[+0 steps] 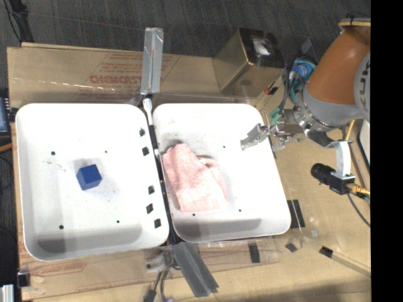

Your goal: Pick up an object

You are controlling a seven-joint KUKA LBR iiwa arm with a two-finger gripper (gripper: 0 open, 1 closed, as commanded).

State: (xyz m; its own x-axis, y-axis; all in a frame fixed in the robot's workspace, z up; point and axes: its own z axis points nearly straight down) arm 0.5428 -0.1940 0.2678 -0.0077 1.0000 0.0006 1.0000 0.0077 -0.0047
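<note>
Since the gripper (255,137) hangs over the right bin's (271,187) far-right rim, nothing between its fingers, jaw state unclear, the pink cloth (194,178) lies ungrasped at that bin's left; blue cube (89,176) sits in the left bin (38,231).

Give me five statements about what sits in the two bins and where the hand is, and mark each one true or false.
1. A blue cube lies in the left bin. True.
2. A pink cloth lies in the right bin. True.
3. The hand grips the pink cloth. False: it hangs near the right bin's upper right edge, apart from the cloth.
4. The blue cube rests on top of the cloth. False: they lie in separate bins.
5. The cloth lies against the right bin's left side, near the divider between the bins. True.
</note>
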